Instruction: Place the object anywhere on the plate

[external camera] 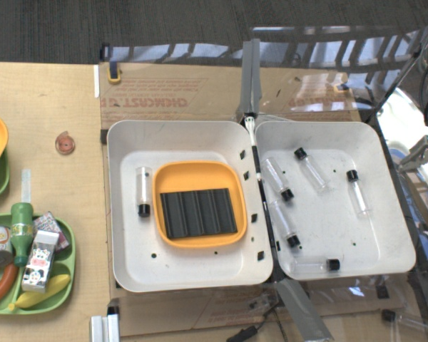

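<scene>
Presently, by item.

Left bin [121, 191]: holds an orange plate [200, 168], near centre. A dark ribbed block [200, 214] lies flat on the plate, covering most of its floor. One capped tube [143, 189] lies on the bin floor just beside the plate's left rim, apart from it.

Right bin [385, 191]: five loose tubes [310, 168], scattered, some close to the wall shared with the left bin.

Gripper: cannot tell whether open or closed.

Task's thing: likely a tube; the nearest one is off the plate.

Risks, as judged:
- Tubes are round and slick, so may roll or squirt out of a pinch.
- The block leaves little bare plate, so a dropped tube may bounce off the ribs or roll over the rim.
- The tube beside the plate leaves little room, so a descent may nudge the plate.
</scene>
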You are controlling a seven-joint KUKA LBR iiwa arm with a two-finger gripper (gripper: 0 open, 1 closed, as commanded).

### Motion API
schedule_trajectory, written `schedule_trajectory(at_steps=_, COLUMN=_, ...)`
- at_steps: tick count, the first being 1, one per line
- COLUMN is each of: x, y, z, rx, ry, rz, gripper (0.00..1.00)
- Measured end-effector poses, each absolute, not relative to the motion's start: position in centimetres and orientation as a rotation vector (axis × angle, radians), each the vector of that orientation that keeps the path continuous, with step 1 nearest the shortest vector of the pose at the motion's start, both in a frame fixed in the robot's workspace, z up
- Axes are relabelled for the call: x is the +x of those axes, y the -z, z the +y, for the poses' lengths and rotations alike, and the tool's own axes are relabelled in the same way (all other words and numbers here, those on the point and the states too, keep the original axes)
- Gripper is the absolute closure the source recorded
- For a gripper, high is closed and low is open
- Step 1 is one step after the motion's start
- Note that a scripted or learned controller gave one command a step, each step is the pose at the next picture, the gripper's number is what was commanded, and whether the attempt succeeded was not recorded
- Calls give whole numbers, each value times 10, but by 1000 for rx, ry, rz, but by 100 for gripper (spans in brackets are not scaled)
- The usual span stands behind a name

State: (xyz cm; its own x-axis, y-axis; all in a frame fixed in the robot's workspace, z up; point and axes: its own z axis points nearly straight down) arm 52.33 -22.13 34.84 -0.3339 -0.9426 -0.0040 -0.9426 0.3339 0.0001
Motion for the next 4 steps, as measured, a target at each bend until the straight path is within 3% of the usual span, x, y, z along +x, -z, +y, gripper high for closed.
schedule_trajectory(at_steps=1, x=508, y=-331, z=-221, rx=-2223, ry=-5, rz=2215, gripper=0)
schedule_trajectory(at_steps=2, x=479, y=-369, z=-218, rx=-2525, ry=-1, rz=1861, gripper=0)
schedule_trajectory(at_steps=3, x=479, y=-332, z=-210, rx=-2664, ry=-6, rz=1658, gripper=0)
schedule_trajectory(at_steps=4, x=479, y=-312, z=-213, rx=-2986, ry=-1, rz=964, gripper=0)
